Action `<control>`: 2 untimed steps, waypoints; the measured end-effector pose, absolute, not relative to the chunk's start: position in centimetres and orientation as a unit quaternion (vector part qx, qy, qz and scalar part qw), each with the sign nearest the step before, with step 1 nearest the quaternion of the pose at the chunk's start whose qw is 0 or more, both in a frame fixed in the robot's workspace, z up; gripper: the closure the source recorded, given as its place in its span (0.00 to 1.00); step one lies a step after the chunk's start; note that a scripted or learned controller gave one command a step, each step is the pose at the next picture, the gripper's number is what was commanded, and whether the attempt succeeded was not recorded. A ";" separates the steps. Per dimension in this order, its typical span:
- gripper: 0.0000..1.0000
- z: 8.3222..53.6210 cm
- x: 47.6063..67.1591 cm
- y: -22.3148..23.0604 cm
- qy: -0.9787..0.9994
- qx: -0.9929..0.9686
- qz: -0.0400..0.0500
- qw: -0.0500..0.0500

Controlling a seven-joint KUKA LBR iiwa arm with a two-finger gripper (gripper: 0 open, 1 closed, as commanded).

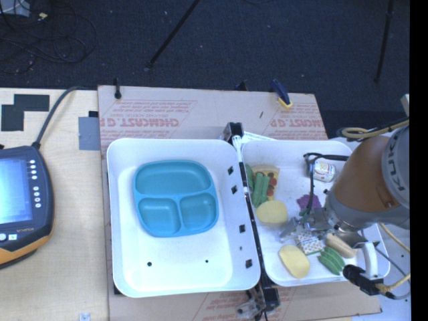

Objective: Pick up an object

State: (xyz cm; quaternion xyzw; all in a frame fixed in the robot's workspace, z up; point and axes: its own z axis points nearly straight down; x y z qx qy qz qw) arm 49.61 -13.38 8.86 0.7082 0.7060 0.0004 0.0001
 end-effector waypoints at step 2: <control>0.00 16.3 62.3 -9.7 0.708 0.706 0.001 0.002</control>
